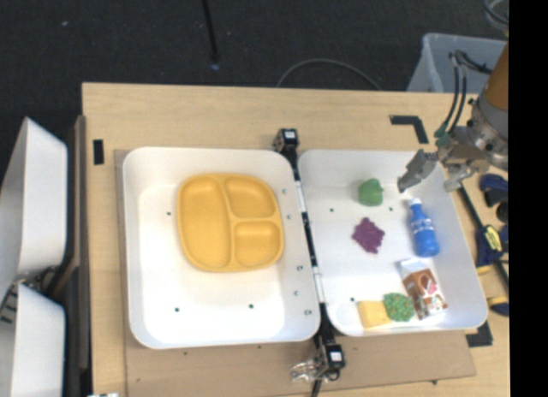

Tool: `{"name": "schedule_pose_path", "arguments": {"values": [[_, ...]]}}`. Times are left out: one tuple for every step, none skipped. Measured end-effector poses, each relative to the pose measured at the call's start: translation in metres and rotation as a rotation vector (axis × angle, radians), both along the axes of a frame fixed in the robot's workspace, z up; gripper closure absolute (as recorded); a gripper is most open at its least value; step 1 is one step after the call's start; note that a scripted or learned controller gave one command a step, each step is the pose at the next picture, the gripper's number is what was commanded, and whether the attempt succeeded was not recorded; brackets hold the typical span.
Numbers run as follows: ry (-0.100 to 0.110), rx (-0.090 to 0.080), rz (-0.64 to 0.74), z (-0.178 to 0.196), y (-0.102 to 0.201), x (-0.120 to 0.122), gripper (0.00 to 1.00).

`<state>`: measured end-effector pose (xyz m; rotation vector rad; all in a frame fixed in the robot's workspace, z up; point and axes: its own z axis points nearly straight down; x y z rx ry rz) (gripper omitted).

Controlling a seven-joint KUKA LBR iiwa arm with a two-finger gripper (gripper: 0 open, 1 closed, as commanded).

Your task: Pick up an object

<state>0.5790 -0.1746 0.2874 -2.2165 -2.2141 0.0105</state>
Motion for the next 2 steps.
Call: {"name": "schedule_pose_path", "arguments": {"values": [[-0.012, -0.002, 0.002, 0.007, 0.001, 0.002, 0.00], [-0.009, -0.003, 0.000, -0.035, 0.001, -0.001, 0.00]]}}
